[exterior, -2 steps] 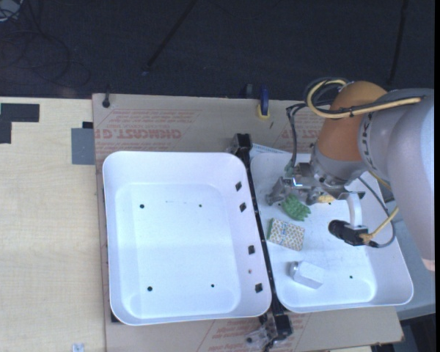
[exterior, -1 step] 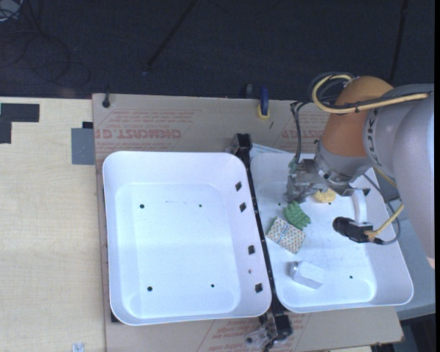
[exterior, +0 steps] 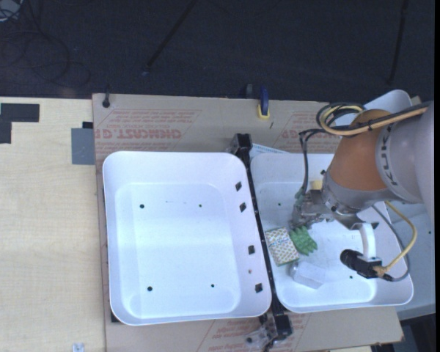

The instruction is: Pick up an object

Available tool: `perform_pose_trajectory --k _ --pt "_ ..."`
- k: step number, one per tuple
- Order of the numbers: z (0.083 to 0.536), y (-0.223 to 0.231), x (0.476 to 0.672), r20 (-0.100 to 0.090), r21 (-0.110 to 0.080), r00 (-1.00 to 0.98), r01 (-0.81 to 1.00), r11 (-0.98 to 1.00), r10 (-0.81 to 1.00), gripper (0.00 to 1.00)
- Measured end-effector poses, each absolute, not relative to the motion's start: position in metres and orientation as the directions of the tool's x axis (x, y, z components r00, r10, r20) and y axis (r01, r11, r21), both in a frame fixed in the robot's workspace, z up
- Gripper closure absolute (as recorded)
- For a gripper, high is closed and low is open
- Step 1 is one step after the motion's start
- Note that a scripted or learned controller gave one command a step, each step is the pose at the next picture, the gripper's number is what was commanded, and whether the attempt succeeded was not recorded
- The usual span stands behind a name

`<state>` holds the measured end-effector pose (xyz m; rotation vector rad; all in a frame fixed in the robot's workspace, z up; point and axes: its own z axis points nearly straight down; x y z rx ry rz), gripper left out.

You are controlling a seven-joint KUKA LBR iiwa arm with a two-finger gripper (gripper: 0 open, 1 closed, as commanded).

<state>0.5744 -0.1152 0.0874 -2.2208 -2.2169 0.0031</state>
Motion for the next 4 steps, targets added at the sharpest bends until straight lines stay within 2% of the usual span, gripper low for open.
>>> perform_pose_trajectory --k 1,2,3,4 --pt "0.194 -0.015 0.552 0.005 0.005 -0.01 1.0 0.01 1.0 1.0" --pt "0.358 0.015 0.584 0.001 0.018 -0.005 1.0 0.005 1.0 1.0" --pt "0.349 -0.047 0.567 -0.002 -0.004 0.005 1.0 -0.005 1.0 1.0" --pt "0.324 0.0 0.524 0.001 -0.008 -0.003 1.0 0.003 1.0 1.0"
